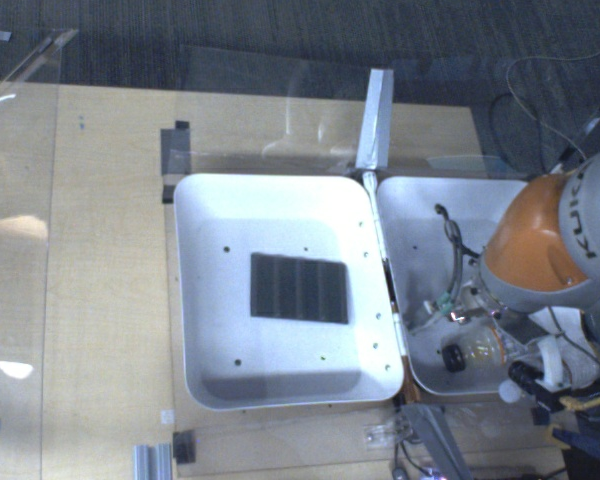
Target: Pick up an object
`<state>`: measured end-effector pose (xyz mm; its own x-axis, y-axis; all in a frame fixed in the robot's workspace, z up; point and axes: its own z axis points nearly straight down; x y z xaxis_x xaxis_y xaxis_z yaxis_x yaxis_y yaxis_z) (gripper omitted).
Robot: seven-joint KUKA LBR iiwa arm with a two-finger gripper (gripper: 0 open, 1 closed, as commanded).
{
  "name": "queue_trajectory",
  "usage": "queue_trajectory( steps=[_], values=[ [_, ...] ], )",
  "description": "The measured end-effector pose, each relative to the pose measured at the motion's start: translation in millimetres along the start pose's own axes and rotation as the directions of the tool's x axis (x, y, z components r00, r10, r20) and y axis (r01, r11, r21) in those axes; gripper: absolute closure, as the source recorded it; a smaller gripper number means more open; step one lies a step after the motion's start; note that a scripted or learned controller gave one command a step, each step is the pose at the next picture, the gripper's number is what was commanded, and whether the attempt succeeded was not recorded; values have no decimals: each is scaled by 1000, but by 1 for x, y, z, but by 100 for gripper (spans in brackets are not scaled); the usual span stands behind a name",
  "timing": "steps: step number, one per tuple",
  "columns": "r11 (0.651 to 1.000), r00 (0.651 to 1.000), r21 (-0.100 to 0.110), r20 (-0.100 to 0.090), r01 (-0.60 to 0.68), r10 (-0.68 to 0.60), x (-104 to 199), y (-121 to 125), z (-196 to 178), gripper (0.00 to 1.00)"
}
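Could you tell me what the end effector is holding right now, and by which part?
It cannot be told: the end effector is low in the right bin, and the arm's orange band hides any hold.

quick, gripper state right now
gripper: cannot be told; it is low in the right bin, under the orange band.

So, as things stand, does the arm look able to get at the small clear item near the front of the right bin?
Probably yes. The arm hangs over the right bin, and the clear item lies just beside its wrist with nothing on top of it.
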<state>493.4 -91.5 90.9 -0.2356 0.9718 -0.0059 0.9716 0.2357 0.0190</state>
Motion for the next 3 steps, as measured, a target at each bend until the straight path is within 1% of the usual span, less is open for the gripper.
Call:
queue_trajectory(
  steps=[1,2,3],
  values=[
    [1000,1000,4,-1,0,0,-19,78,3,0],
    [1000,1000,14,-4,-28,28,-48,18,-15,0],
    [999,999,5,-1,40,-40,-9,29,2,0]
  ],
)
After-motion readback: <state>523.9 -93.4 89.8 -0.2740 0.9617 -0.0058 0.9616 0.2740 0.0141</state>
